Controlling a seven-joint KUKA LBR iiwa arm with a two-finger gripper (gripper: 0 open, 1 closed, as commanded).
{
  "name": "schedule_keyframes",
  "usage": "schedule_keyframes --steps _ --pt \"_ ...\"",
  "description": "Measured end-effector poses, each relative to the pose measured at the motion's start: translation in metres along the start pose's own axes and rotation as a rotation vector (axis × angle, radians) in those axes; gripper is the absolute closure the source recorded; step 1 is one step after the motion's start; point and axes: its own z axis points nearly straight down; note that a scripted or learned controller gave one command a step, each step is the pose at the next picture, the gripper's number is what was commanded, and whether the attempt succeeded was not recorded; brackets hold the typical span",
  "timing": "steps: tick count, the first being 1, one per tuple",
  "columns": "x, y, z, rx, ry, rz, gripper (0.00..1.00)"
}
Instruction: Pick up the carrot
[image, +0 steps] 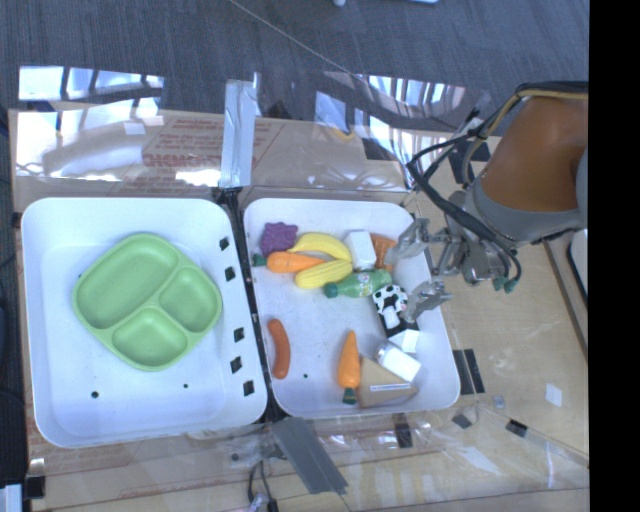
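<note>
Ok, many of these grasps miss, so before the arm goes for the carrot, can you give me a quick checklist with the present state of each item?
1. Carrot located: not ok, ambiguous. One carrot lies near the right bin's front wall; a second carrot lies in the pile at the back.
2. Top of front carrot unobstructed: ok, nothing lies on it.
3. Room around front carrot: not ok on its right, where the brown wedge sits close.
4. Gripper free of objects: ok, nothing between its fingers.
5. Gripper above target: not ok, it sits at the bin's right edge beside the cow toy.
6. Sausage clear of front carrot: ok.
</note>
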Motion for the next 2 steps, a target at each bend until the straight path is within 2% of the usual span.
schedule_keyframes --steps 1,2 --pt "0.004 0.023 0.118 -0.005 0.010 0.010 0.00" --pt "0.068 0.087 0.154 -0.004 0.004 0.055 0.00"
